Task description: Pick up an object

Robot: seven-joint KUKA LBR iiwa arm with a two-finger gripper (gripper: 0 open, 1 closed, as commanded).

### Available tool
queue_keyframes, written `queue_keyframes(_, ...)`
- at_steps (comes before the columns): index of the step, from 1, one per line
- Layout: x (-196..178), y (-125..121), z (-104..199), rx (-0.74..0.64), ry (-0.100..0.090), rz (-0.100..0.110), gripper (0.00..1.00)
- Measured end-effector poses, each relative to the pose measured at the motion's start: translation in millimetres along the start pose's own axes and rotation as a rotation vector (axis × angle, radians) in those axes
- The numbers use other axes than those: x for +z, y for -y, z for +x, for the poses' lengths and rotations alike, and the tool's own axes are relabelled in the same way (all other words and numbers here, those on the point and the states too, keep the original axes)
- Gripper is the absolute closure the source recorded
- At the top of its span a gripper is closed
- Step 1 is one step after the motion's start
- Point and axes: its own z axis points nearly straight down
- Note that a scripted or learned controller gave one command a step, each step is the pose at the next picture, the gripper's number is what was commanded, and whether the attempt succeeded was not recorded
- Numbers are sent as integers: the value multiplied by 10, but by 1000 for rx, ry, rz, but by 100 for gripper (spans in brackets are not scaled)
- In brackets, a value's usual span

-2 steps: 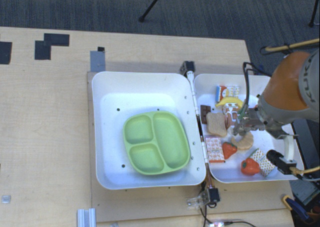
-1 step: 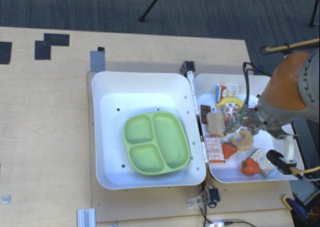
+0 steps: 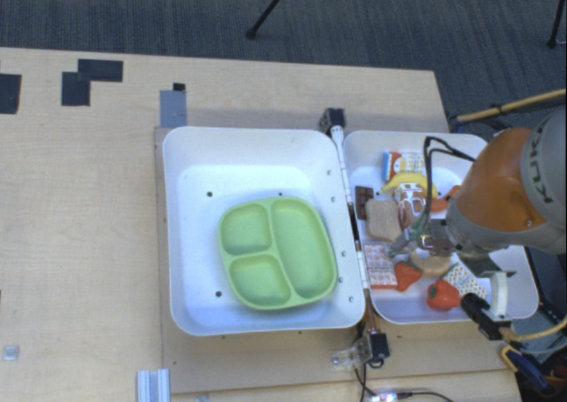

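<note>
I reach in from the right, my arm [image 3: 523, 197] bent low over the right bin [image 3: 523, 298], the orange band sitting just above the wrist and covering much of that bin's far side. My gripper [image 3: 415, 248] hangs down among the clutter near the bin's middle, close over a tan block [image 3: 383, 219] and a pale round piece [image 3: 434, 265]; whether it is clenched or released I cannot tell, since the wrist and the objects crowd it. Around it lie things I could pick: a yellow banana [image 3: 406, 183] toward the far wall, a small colourful packet [image 3: 403, 163] just beyond it, an orange-red piece [image 3: 406, 277] and a red tomato-like object [image 3: 442, 295] nearer the front (both just beside a printed card [image 3: 378, 266]). The left bin [image 3: 190, 214] holds a green divided plate [image 3: 277, 252], well apart from my gripper.
</note>
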Motion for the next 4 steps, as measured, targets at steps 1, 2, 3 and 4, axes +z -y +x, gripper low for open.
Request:
queue_keyframes(1,-78,11,17,-2,-6,9,100)
queue_keyframes(2,-81,14,-5,0,-2,9,0)
queue_keyframes(3,-184,-5,11,-4,-5,7,100)
queue_keyframes(4,-184,-4,10,-4,-5,7,0)
